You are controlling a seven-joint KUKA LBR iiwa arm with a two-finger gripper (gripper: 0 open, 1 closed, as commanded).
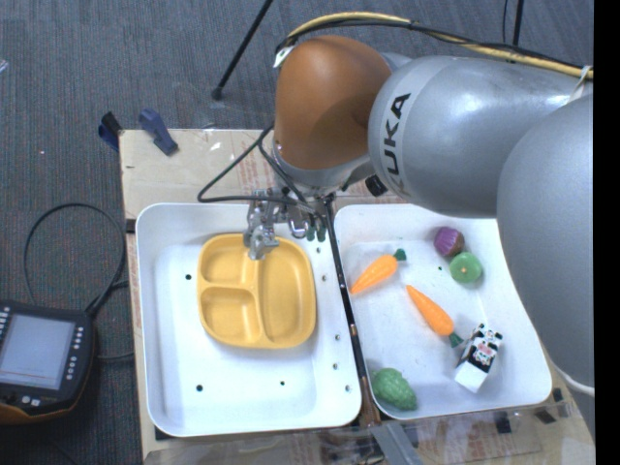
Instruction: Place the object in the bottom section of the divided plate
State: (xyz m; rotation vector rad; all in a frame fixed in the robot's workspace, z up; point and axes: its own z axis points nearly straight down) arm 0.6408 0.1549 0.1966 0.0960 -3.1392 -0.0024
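A yellow divided plate [257, 294] lies in the left bin [174, 376]. It has two small sections on its left and one long section on its right. My gripper [281, 229] hangs over the plate's far rim, under the orange wrist band [325, 100]. I see nothing held under it. The loose objects lie in the right bin [518, 381]: two orange carrots [375, 273] [429, 310], a purple vegetable [448, 241], a small green round fruit [466, 268], a green leafy vegetable [394, 387] and a cow-patterned carton [479, 356].
The big grey arm [484, 134] covers the far right of the bench and part of the right bin. A dark divider [344, 303] runs between the two bins. A control pendant [39, 356] lies on the floor at the left. A blue clamp [155, 129] sits at the bench's far left corner.
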